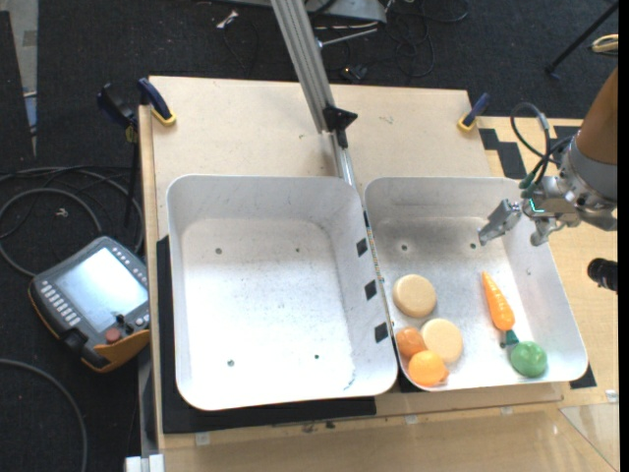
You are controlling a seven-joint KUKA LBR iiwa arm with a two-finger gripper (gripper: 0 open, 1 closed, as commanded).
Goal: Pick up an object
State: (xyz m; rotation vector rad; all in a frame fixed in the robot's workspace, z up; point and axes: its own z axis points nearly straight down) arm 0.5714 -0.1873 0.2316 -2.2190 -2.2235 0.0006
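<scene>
The right bin [432, 209] holds several toy foods near its front. A cream round piece [415, 295] lies mid-bin, with another cream disc [442, 339], a small orange-brown piece [409, 341] and an orange ball [428, 368] in front of it. An orange carrot [497, 303] and a green ball [529, 359] lie along the right wall. My gripper [521, 222] hangs over the bin's back right part, above and behind the carrot, its two fingers spread apart with nothing between them.
The left bin [260, 283] adjoins the right one along a shared wall. A slanted metal pole [310, 57] crosses behind the bins. Yellow clamps [157, 106] sit at the bench's back corners. A teach pendant [93, 298] lies on the floor at left.
</scene>
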